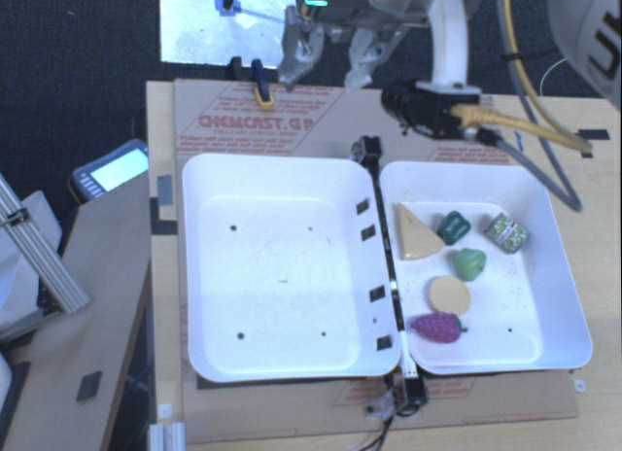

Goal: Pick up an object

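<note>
Gripper (pixel 328 58) at 12 o'clock, high beyond bins, fingers spread, seemingly nothing between. Your targets sit in right bin (pixel 559 284) at 4 o'clock: cheese wedge (pixel 418 232), purple grapes (pixel 437 327). Nothing picked yet; descent and grasp left.

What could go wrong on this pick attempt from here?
The gripper hangs open above the bench's far edge, away from both bins, so it has a long way to travel. The toys crowd together in the right bin: the cheese wedge touches the dark green piece, so the fingers may catch two or nudge neighbours aside.
</note>
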Tool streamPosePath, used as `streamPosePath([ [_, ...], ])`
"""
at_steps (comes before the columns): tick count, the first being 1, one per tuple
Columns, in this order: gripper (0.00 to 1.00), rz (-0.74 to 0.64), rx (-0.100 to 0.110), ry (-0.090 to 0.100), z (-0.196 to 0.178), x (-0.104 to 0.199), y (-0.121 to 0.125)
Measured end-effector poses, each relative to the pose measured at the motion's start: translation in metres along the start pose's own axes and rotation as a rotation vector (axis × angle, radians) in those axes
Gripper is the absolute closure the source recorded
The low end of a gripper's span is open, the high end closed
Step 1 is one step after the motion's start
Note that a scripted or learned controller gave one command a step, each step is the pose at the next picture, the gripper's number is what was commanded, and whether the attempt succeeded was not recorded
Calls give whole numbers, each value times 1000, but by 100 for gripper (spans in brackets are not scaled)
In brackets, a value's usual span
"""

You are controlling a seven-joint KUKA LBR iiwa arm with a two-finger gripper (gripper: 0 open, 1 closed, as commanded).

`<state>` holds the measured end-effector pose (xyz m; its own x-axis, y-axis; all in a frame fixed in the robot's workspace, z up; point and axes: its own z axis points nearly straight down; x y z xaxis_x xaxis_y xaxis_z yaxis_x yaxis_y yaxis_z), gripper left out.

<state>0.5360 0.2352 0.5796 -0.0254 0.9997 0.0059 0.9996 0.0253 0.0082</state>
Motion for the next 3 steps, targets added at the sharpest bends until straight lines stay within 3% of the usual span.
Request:
streamPosePath([
  [1, 100, -3, -3, 2, -12, 0, 0],
  [2, 0, -4, -2, 1, -11, 0, 0],
  [3, 100, -7, -4, 3, -23, 1, 0],
])
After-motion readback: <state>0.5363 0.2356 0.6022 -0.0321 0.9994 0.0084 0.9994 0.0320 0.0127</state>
